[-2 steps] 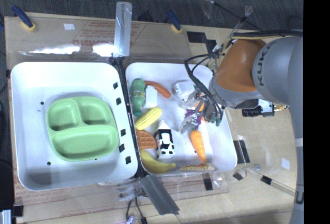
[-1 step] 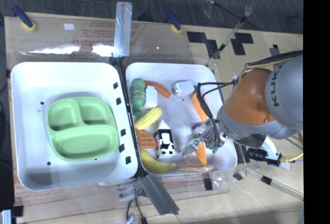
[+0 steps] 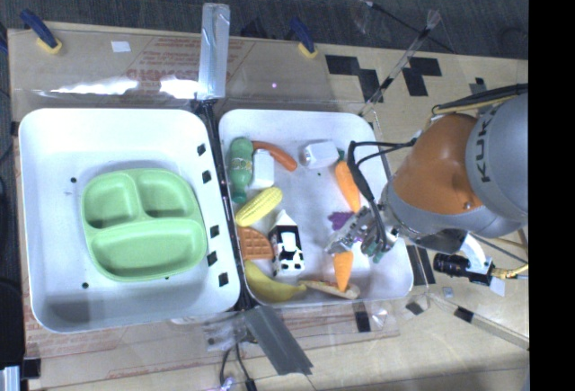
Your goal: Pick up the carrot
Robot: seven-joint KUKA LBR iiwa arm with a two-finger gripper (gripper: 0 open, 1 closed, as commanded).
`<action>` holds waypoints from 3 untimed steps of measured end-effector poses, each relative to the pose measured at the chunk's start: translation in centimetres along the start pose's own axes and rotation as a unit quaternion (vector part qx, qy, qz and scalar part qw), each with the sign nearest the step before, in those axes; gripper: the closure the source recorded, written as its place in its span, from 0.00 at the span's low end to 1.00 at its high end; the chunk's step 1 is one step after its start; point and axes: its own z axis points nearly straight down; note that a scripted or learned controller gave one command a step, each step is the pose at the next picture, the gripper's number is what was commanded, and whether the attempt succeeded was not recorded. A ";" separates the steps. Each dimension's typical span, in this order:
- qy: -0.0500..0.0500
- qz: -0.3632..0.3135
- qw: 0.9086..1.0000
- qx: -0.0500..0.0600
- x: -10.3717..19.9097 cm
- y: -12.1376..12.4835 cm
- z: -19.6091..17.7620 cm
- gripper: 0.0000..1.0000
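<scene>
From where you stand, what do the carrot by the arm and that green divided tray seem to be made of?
The carrot looks like toy plastic: evenly orange, smooth, faintly shiny, though the view leaves soft rubber possible. The green tray looks like moulded plastic with a matte finish: one flat pale green, rounded compartment ridges, no glare. The white bin under it also appears to be plastic, smooth and slightly glossy.

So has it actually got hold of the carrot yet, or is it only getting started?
Not lifted yet. Done so far: the arm has reached into the right bin, its pincer low beside a carrot lying on the floor. Whether it grips anything I cannot tell. Another carrot lies nearby. Gripping and lifting remain.
</scene>
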 end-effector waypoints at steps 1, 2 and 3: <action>0.000 -0.004 1.000 0.000 -0.1 0.1 -1.0 1.00; -0.001 -0.007 1.000 -0.001 -0.1 0.2 -2.0 1.00; 0.005 -0.187 0.982 0.002 0.1 -0.4 1.1 1.00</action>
